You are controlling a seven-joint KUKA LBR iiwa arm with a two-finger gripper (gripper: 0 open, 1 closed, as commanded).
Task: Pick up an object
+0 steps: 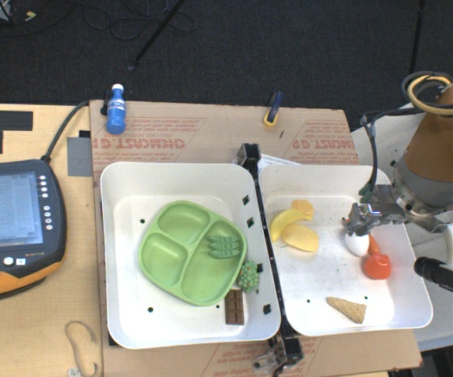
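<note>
The right bin (418, 309) holds two yellow banana-like pieces (297, 230), a white rounded object (357, 245), an orange-red object (377, 266) and a tan wedge (347, 309). My gripper (358, 225) reaches in from the right and hangs low at the bin's right side, directly over the white object and seemingly touching its top. The orange-red object lies just to the gripper's lower right. The gripper body hides the top of the white object.
The left bin (124, 203) holds a green divided plate (171, 258) with a green ridged item (224, 246) on it, a small green cluster (249, 276) and a brown bar (235, 306). A blue bottle (116, 110) and a tablet (10, 218) sit outside the bins.
</note>
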